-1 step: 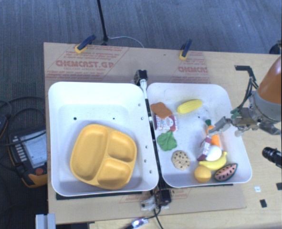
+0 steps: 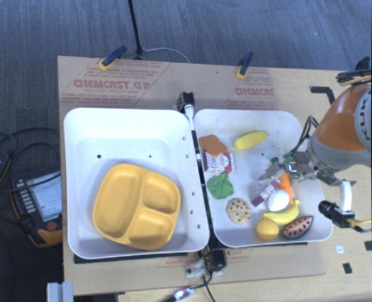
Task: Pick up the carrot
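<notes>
The carrot [image 2: 287, 185] is a small orange piece lying in the right bin [image 2: 255, 115], near its right side. It rests just above a white egg [image 2: 277, 201] and touches it. My gripper [image 2: 286, 170] hangs directly over the carrot's upper end, reaching in from the right under the grey wrist and its orange band [image 2: 340, 118]. The carrot's top is partly hidden by the gripper, and I cannot make out whether it is held.
Crowded around the carrot are a purple item [image 2: 264, 194], a banana [image 2: 284, 215], a yellow fruit [image 2: 267, 229] and a watermelon slice [image 2: 297, 226]. Further left lie a cookie [image 2: 238, 211], a green leaf [image 2: 220, 185], a red packet [image 2: 215, 155] and a yellow piece [image 2: 250, 139]. The left bin holds a yellow divided plate [image 2: 137, 204].
</notes>
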You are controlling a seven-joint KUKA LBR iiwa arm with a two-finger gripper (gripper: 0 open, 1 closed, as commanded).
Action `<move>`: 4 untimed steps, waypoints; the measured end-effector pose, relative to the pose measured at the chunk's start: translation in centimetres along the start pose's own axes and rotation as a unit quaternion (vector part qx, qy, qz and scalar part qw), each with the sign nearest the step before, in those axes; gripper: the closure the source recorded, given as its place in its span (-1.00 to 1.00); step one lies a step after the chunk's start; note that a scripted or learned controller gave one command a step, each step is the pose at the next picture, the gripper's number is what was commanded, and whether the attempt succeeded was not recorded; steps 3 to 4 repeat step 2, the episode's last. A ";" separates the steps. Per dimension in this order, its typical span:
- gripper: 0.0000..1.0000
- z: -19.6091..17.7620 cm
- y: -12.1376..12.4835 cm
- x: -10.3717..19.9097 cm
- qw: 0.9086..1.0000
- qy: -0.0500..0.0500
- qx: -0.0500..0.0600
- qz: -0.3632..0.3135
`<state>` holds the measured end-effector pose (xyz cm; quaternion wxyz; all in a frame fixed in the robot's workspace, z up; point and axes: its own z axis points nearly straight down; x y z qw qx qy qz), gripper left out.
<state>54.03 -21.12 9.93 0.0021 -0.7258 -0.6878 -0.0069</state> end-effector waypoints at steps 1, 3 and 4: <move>1.00 -0.8 -0.1 -0.2 1.000 -0.004 0.001 0.001; 1.00 -7.1 3.3 7.1 0.996 -0.007 0.002 0.090; 1.00 -7.1 3.3 7.1 0.996 -0.007 0.002 0.090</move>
